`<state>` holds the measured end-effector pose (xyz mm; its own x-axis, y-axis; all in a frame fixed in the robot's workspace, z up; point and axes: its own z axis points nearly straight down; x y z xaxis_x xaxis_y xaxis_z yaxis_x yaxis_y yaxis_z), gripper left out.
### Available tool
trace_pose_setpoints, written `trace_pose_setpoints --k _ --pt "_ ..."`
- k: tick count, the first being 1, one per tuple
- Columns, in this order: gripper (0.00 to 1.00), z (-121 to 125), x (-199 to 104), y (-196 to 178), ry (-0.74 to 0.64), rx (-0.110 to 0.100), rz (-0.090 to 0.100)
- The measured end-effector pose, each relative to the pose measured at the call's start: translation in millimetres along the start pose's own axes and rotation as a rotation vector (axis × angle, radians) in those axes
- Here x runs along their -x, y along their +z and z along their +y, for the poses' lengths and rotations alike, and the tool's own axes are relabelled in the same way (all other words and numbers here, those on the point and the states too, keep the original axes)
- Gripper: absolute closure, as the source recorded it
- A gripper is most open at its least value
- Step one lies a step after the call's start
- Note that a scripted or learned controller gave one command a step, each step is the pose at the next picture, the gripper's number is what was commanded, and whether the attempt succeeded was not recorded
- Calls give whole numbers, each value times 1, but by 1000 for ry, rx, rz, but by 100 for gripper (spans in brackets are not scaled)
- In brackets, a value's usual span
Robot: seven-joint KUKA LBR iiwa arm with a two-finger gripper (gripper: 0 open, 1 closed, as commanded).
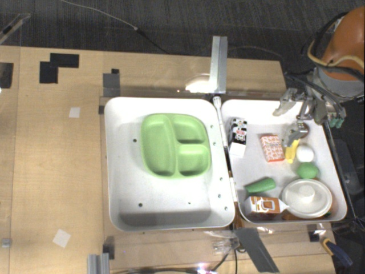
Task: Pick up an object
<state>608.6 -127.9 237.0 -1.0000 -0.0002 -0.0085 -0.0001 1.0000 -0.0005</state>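
- Camera view: the gripper hangs over the right bin's far corner, jaws spread and holding nothing.
- The toys, including a red box, green ball and white bowl, lie in that bin; the left bin holds a green tray.
- Nothing is lifted; descent, grasp and lift all remain, I judge.

Even overhead light, soft shadows, slight blur.

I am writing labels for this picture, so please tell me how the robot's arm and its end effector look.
The arm enters at the upper right: a rounded orange band, with a grey section below it and a dark cable looping beside it. The end effector is bare silvery metal with thin fingers.
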Motion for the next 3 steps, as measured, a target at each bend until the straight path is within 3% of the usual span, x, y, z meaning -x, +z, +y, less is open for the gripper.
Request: trace_pose_setpoints --k 1,2,3 --pt "0 -16 2 137 136 -1 -7" --pt "0 6 -56 139 234 0 2" --pt "0 -15 -113 144 335 0 -27"
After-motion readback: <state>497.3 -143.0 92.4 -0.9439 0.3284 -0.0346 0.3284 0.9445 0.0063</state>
